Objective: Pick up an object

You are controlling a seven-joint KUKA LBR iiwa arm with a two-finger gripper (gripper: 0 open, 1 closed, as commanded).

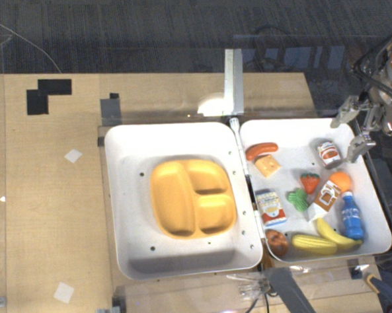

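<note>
At the frame's upper right, your gripper (pixel 356 126) hovers with fingers spread wide and empty over the right bin (pixel 381 237), ready for the small jar (pixel 328 153) just below-left.

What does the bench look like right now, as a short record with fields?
left bin: holds a yellow divided tray
right bin: holds small toy foods
items near back: sausage, cheese wedge, small jar
items in middle: strawberry, green piece, carton
items near front: corn cob, banana, blue bottle
tool: over the right bin's back right corner, open, nothing between its fingers
task status: nothing picked up yet
</note>
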